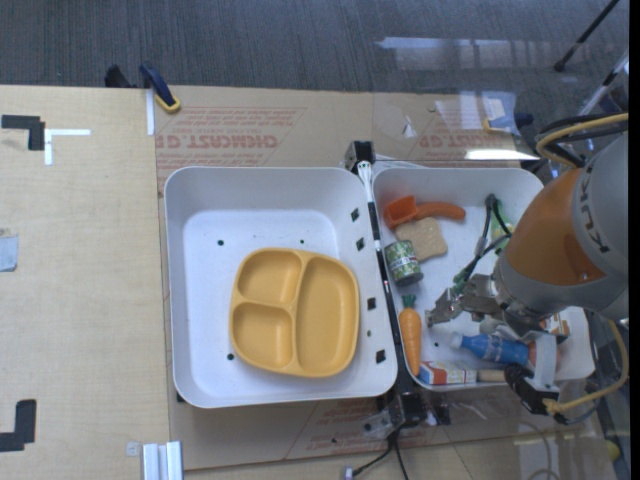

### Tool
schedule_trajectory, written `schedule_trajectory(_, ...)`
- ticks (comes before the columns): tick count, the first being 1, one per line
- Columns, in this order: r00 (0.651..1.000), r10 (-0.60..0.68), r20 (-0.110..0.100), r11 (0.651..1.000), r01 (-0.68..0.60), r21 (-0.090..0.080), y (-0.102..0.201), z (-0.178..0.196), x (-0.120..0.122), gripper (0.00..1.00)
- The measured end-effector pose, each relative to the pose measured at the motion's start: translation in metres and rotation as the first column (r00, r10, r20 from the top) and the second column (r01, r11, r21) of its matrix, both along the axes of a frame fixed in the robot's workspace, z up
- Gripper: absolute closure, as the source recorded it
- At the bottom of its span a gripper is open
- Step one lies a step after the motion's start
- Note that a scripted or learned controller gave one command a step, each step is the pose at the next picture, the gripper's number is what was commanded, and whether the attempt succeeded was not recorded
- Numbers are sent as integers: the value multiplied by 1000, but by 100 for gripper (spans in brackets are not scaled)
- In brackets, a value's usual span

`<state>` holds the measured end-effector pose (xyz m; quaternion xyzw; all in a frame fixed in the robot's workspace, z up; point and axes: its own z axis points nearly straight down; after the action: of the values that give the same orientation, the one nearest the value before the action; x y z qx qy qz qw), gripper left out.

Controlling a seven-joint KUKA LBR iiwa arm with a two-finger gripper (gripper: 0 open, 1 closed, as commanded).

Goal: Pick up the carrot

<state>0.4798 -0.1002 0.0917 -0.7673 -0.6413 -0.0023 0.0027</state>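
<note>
Carrot [410,339] lay in the right bin [520,180], hard against that bin's left wall, near its front corner. Long axis ran roughly parallel to the wall: green stub end pointed toward the back of the bin, tapered tip toward the front. It lay flat, not propped on anything I could see.

Around the carrot: small green can [403,262] just behind its stub end, bread slice [426,238] behind that, and an orange pepper-like piece [425,210] further back. Flat red-and-white box [447,373] sat just right of the carrot tip; blue bottle [492,348] further right. Left bin [185,268] held a yellow tray [295,311], well apart from the carrot.

Gripper [447,307] hung right of the carrot, near but not touching. Its state was unclear: cannot tell whether it was released or clenched, and nothing showed in it.

Handling judgement: likely a toy carrot, so light, stiff, smooth and a bit slippery; not fragile. Round section could roll or squirt out of a pinch. Best hold looked like mid-body, on the thicker part behind the taper, closing across the long axis. Wall contact was the risk: little room for a finger on the left side, and the box crowded the tip.
</note>
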Motion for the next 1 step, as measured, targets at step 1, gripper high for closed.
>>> schedule_trajectory(1,814,-581,9,814,581,-5,-10,30,2,0)
